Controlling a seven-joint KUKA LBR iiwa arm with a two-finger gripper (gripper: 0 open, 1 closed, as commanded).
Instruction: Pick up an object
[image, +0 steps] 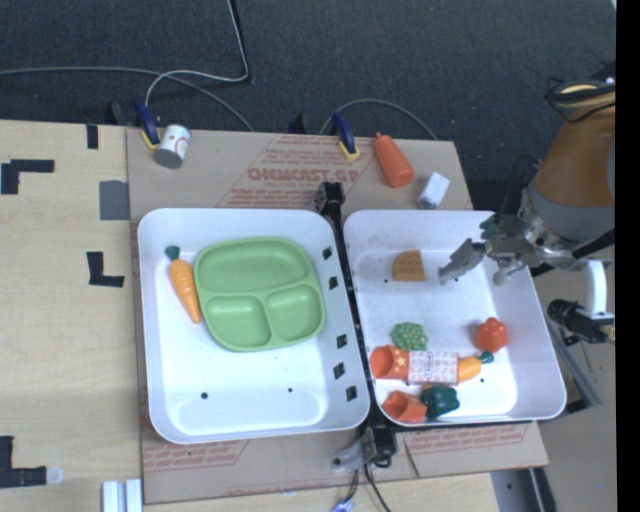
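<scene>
Waffle (407, 266) in right bin (530, 400), gripper (462, 264) just beside, apart.

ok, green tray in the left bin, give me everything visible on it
The green tray looks like matte light-green plastic with rounded corners and three compartments: one wide at the top, two smaller below. It lies flat, slightly rotated, in the upper middle of the left bin. Nothing sits in it. A toy carrot lies along its left edge, about touching.
</scene>
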